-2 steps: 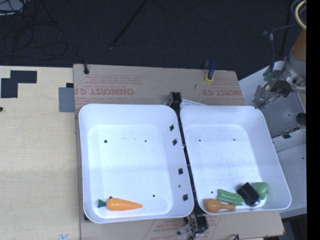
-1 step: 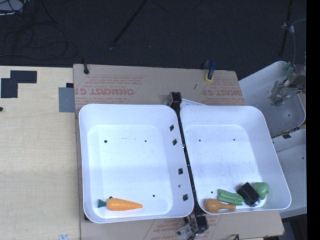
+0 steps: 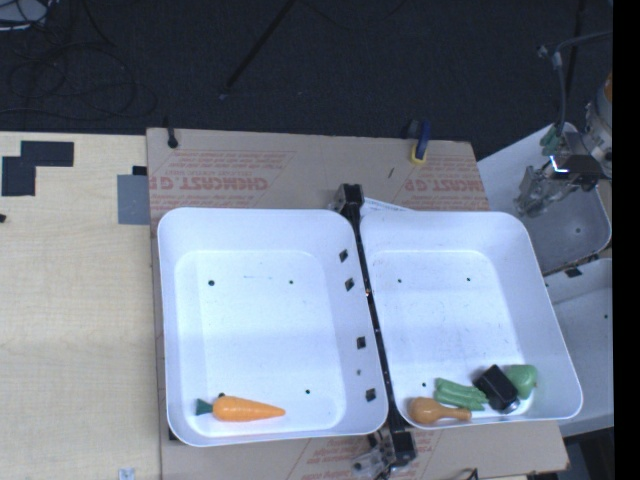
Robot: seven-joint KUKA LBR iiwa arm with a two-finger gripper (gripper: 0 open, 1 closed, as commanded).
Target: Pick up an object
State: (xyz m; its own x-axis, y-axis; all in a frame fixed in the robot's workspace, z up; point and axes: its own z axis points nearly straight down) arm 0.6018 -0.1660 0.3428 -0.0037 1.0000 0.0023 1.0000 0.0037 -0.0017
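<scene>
end effector (image 3: 548, 180) hanging beyond right bin (image 3: 545, 298), grip state unclear | black block (image 3: 497, 387) lying over green pods (image 3: 462, 394) — risking a slipped double grab

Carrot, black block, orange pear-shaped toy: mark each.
Carrot (image 3: 250, 409), camera view, middle of its orange body, left bin.
Black block (image 3: 497, 386), camera view, centre of its top face, right bin.
Orange pear-shaped toy (image 3: 432, 411), camera view, its rounded wide end, right bin.

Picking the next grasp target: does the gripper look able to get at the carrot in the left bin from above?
Probably yes. The carrot lies alone near the front wall of the left bin, with nothing over it. That wall is close, so the gripper, now parked off to the right, could graze it.
</scene>
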